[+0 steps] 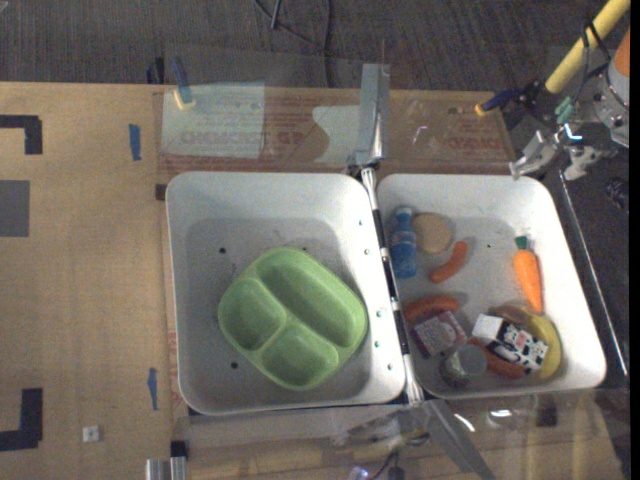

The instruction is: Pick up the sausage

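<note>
Sausage (450, 261) in right bin (570, 268), long axis on a slant, upper end toward the far right, lower end toward the near left.
It lies just below a tan disc (433, 232) and right of a blue bottle (403, 243); a carrot (528, 278) lies well apart to its right. Green tray (291, 316) sits in left bin (200, 218). Claw (545, 153) hovers past the right bin's far corner; its opening cannot be told.
</note>
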`<action>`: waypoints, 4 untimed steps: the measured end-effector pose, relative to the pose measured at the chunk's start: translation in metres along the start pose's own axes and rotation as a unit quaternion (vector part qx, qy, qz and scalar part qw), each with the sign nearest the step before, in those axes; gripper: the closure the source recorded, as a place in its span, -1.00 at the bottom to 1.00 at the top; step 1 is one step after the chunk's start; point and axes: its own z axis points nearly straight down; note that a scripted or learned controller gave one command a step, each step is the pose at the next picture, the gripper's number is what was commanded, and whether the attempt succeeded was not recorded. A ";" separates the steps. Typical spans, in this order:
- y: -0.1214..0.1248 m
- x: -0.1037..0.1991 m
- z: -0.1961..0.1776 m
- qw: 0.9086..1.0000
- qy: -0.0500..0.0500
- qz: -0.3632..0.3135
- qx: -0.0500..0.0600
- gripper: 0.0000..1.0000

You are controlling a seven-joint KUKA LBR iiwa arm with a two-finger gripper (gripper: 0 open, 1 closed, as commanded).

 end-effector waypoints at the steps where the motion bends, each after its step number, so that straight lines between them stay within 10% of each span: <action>1: -0.015 0.031 0.016 0.992 0.000 -0.125 0.000 -1.00; 2: -0.081 0.027 0.150 0.990 0.000 -0.141 0.000 -1.00; 3: -0.015 0.104 0.142 0.989 0.000 -0.150 -0.002 -1.00; 4: -0.153 0.108 0.146 0.996 0.001 -0.092 0.001 -1.00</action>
